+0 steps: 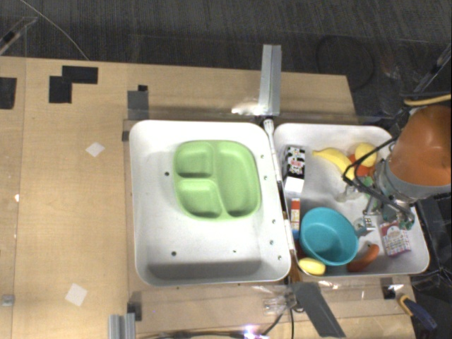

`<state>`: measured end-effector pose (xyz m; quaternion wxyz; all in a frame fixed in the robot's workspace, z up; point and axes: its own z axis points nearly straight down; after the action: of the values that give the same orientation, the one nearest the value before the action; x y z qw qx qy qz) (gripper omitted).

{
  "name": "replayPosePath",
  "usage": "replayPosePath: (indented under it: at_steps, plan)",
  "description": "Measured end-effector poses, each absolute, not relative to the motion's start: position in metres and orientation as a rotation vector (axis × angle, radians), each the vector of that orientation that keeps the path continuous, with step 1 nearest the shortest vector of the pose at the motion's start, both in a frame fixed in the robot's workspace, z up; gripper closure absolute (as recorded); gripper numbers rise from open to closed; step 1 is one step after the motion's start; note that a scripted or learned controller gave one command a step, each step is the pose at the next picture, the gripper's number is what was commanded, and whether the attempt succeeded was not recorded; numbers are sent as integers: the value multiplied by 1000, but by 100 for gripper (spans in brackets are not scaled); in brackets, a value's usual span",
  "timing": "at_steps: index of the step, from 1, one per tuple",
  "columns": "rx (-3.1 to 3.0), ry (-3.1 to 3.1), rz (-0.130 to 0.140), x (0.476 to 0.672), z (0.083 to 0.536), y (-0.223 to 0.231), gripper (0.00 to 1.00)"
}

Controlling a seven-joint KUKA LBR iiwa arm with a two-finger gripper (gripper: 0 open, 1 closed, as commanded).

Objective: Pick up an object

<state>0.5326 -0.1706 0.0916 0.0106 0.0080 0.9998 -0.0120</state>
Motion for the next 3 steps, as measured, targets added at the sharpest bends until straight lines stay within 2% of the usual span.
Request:
replayPosePath:
  at_steps: [1,2,3]
  plan:
    - [124,3123,0,592,89,-123,0]
    - [480,3034,-8,555,102,-145,0]
    - [532,3078,-7,535,90,-193,0]
